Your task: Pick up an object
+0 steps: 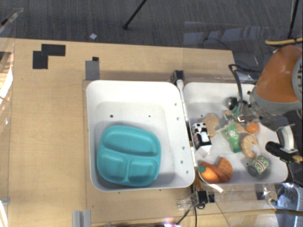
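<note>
1. Across the right bin (222, 96), scattered toys: green packet (233, 136), croissant (247, 144), small orange ball (253, 127), tin can (258, 165), orange wedge (221, 169), black-and-white box (201, 134). Loosely jumbled, probably so any one offers a pick.
2. Above the packet and ball, near the bin's middle: tool (239, 113), hanging off the grey-and-orange arm (279, 79). Spread or pressed together: cannot tell. Nothing visibly pinched.
3. Further left, in the left bin (132, 91): teal divided plate (128, 155), lying flat.
4. Beneath both, the tan worktop (47, 141).

Smooth matt teal plastic tray (128, 155), glossy white bins (137, 91), wood-look bench (47, 141)
</note>
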`<state>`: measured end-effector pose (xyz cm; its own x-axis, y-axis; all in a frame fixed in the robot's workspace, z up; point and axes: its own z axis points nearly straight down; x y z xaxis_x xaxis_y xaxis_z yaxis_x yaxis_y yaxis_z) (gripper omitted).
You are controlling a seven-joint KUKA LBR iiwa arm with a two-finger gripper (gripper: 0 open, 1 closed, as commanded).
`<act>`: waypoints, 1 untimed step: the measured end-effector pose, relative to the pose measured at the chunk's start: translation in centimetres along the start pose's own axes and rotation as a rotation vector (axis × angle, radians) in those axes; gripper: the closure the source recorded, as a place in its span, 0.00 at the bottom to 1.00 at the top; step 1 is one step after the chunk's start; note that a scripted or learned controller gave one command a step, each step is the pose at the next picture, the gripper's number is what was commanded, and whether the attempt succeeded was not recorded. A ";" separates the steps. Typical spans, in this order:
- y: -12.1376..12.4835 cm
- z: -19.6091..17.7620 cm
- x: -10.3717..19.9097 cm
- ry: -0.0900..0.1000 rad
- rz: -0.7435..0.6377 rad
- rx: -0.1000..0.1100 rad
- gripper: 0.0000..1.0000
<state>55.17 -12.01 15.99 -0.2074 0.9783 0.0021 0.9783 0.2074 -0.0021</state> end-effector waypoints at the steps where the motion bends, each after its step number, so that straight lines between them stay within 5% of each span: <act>1: 2.4 6.5 -1.9 -0.003 0.142 -0.021 0.00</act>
<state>57.85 -13.36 9.52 -0.0666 0.9978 -0.0001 0.9976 0.0666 0.0185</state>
